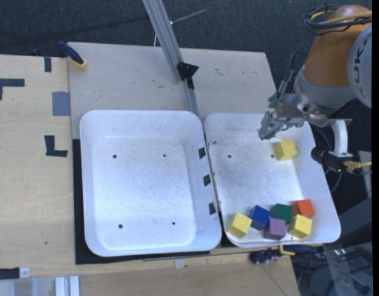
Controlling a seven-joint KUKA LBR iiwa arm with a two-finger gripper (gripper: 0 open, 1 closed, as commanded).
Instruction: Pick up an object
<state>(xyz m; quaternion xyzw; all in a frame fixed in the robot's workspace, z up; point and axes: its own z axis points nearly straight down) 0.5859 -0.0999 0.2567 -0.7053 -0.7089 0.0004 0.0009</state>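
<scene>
While the gripper (271, 130) hangs over the upper part of the right bin (239, 165), a lone yellow cube (285, 150) lies just below and to its right, apart from it. Risk, as a judgement: a descent from this offset could land beside the cube or nudge it toward the bin wall, causing a missed grasp. Whether the gripper is open or closed cannot be told at this resolution; nothing is seen held in it. At lower right of the frame, a cluster of coloured cubes (273, 219) rests against the bin rim. The left bin (140, 184) occupies the worktop (29, 122) at centre.
</scene>
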